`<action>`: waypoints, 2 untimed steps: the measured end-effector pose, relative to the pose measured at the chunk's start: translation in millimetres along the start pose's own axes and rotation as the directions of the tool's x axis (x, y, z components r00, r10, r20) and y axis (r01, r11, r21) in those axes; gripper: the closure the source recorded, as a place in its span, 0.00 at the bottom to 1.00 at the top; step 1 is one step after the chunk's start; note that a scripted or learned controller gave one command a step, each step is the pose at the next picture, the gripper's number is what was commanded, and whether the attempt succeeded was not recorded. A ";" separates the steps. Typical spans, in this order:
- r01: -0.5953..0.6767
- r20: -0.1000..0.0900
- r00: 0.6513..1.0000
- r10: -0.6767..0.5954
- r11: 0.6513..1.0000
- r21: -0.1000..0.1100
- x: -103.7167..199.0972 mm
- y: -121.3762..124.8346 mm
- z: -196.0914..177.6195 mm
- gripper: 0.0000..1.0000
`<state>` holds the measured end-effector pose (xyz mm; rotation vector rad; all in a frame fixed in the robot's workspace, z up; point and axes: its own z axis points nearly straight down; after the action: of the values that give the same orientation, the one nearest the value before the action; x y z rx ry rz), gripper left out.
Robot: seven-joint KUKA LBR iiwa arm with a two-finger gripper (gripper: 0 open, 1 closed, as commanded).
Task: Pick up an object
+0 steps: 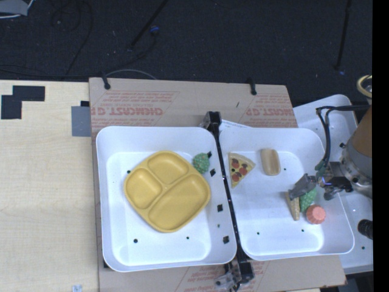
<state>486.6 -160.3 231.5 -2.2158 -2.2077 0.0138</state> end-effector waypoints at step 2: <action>0.004 0.000 1.000 -0.004 1.000 -0.007 8.2 2.5 54.8 0.00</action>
<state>488.3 -151.9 176.7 -2.2152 -2.2159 0.0058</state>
